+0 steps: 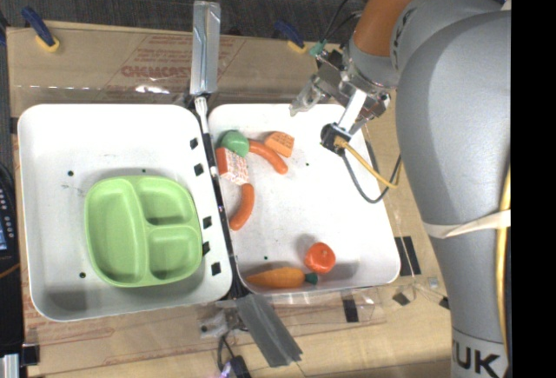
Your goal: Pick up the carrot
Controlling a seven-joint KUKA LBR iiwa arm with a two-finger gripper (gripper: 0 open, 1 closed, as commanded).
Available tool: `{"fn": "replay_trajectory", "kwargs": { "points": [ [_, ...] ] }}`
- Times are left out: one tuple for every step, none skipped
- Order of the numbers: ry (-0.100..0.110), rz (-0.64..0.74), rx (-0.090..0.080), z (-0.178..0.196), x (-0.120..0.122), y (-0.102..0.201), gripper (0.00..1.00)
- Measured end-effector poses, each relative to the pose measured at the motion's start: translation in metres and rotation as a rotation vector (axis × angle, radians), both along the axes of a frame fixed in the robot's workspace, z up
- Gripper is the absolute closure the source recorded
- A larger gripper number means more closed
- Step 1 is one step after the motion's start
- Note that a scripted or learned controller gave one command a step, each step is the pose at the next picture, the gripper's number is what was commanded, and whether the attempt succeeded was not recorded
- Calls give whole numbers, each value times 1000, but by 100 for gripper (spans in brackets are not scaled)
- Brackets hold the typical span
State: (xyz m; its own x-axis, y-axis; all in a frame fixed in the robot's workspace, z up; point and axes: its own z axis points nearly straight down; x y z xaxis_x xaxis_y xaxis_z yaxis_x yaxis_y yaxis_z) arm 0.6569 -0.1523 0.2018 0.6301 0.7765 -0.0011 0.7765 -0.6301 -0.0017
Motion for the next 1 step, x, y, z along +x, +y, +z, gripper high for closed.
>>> {"fn": "replay_trajectory", "kwargs": {
  "points": [
    [4,139,2,-57,-18,2,0]
  ]
}}
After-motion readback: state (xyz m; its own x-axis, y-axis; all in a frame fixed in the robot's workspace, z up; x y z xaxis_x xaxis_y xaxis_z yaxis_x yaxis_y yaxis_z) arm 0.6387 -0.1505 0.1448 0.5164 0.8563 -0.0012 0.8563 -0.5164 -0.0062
